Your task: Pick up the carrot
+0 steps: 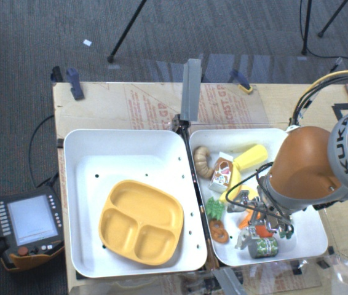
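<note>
Right bin (306,251) is crowded. Along its left wall from the back: one tan croissant-shaped pastry (202,161), one small red-and-white carton (221,173), one yellow block (250,157) with one banana (232,185) running forward from it, one green leafy piece (214,208), one orange pretzel (219,232). One green-labelled can (262,247) lies on its side near the front wall.

Arm's orange band (300,165) hangs over the right half of that bin and hides whatever is below it. Gripper (252,212) sits low in the middle of the clutter, between the banana and the can.

Carrot (246,218): a short orange piece, slanted, right at the gripper hardware, just right of the green piece and just behind the can. Partly covered by the metal parts, so full shape is unclear. A second orange-red bit (264,231) shows beside it, just above the can; can't tell whether it's part of the carrot or a separate item.

Can't tell how the pincer stands: tips are buried among cables and toys, and whether the carrot is between them isn't visible.

Left bin (88,165) holds one yellow three-compartment tray (141,222), well apart from the arm.

Off the bench at left, one handheld control pendant (29,227) on the floor.
</note>
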You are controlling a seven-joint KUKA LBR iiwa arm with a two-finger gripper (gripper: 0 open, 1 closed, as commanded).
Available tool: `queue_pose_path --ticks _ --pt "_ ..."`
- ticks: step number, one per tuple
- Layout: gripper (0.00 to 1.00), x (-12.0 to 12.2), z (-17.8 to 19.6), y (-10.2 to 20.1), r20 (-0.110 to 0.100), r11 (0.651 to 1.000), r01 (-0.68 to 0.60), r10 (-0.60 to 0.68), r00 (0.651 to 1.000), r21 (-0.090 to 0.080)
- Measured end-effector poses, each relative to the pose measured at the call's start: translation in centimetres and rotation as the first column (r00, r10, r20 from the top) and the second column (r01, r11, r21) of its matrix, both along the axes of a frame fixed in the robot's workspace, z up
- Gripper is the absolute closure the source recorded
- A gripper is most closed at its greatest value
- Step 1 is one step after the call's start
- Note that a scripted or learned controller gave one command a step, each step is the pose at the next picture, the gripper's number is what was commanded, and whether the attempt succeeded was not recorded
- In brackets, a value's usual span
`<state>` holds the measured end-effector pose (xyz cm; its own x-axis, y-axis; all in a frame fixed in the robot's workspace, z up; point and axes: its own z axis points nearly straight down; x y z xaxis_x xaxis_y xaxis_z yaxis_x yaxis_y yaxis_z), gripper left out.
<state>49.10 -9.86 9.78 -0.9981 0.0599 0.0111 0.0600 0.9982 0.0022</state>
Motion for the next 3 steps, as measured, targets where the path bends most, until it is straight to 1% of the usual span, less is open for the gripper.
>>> queue_pose_path --ticks 1,2,3 --pt "1.00 0.3 1.1 0.1 0.005 1.000 -0.006 0.006 1.000 0.000" --pt "1.00 -0.6 6.2 0.3 0.009 0.944 0.330 -0.330 0.944 -0.003" --pt "0.00 -0.6 6.2 0.4 0.008 0.945 0.328 -0.328 0.945 -0.003"
